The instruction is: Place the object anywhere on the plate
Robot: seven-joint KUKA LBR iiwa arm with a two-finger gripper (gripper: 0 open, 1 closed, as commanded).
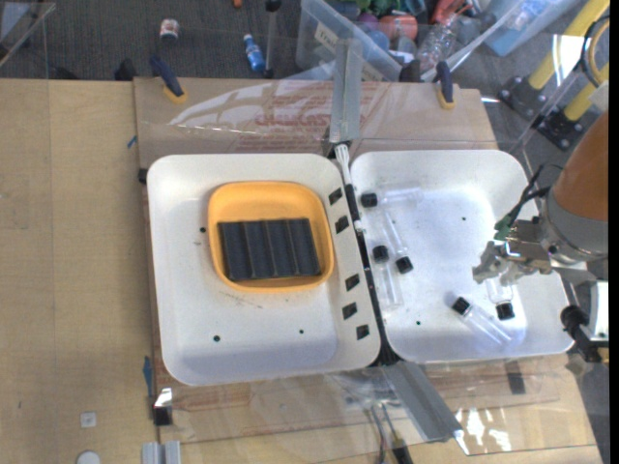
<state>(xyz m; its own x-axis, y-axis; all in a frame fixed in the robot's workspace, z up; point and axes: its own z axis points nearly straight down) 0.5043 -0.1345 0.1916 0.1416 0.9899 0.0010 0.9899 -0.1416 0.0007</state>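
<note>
One yellow plate point(269, 201) bears one dark ridged block point(269, 249); pincer point(498, 276) over right bin point(435, 177), grip unclear

A square orange plate point(271, 197) carrying a dark ribbed rectangular block point(269, 249) lies flat in the left white bin point(184, 336).

The two white bins point(184, 346) look like smooth plastic, the yellow plate point(224, 206) far left of the claw point(495, 276) is shiny, its dark block point(269, 249) is ridged and matt, and the bench point(68, 259) looks like pale wood.
</note>
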